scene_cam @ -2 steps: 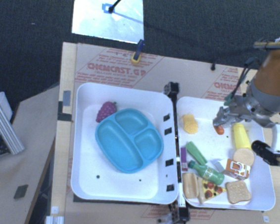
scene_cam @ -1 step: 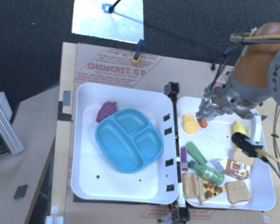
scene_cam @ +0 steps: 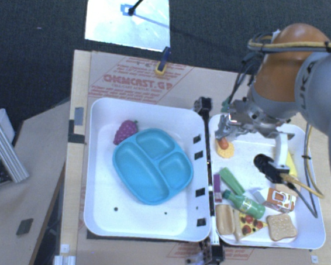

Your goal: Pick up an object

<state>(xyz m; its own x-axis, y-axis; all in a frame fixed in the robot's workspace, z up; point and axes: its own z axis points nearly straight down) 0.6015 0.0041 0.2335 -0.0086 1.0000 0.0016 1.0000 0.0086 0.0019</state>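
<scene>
Since the jaws hang over the far corner of one bin (scene_cam: 246, 158), I'd take the nearest thing as target: a small orange-and-yellow toy food piece (scene_cam: 225, 147) lying just on the camera side of them, approx. under the tips. Can't tell whether the jaws are spread or pressed together. Nothing I can see sits betw. them, so I judge the pick not yet made.

To do it well:
- Centre over the piece first, w/ the jaws wide enough to straddle it.
- Go straight down, no sideways drift, b/c the divider (scene_cam: 204, 162) betw. the two bins runs close beside the jaws and a slanted descent could clip it.
- The piece looks low and flat, so close near the bin floor. A shallow touch prob. just flicks it away.

Fallbacks if it slips are the green cucumber (scene_cam: 231, 180) and green bottle (scene_cam: 245, 203), both further toward the camera from the jaws. The grapes (scene_cam: 126, 131) and blue tray (scene_cam: 152, 164) lie in the other bin (scene_cam: 100, 198), across the divider from the jaws, so I'd leave those.
</scene>
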